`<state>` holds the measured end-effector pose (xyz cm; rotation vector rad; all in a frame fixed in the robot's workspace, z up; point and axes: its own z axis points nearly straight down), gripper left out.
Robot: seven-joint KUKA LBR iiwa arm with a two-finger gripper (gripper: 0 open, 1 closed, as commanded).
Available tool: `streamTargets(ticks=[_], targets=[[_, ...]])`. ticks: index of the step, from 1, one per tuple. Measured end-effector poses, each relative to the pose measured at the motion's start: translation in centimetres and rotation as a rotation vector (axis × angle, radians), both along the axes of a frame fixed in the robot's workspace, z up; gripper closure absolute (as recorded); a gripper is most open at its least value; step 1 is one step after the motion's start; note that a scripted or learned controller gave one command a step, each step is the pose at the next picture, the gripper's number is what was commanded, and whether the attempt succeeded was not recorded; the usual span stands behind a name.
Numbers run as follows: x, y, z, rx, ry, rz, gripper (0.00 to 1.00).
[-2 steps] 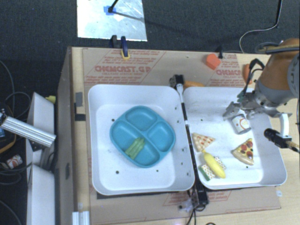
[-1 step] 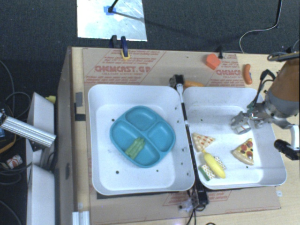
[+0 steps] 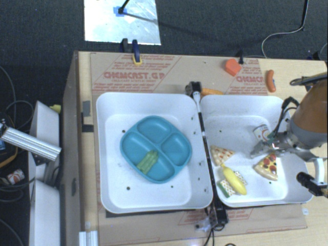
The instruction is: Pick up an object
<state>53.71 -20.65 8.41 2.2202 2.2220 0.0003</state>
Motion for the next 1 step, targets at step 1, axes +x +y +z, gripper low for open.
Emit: streamTargets(ticks=[1], targets=[[-2.93, 0.00, 0.02, 0.000, 0.000, 0.000, 0.00]])
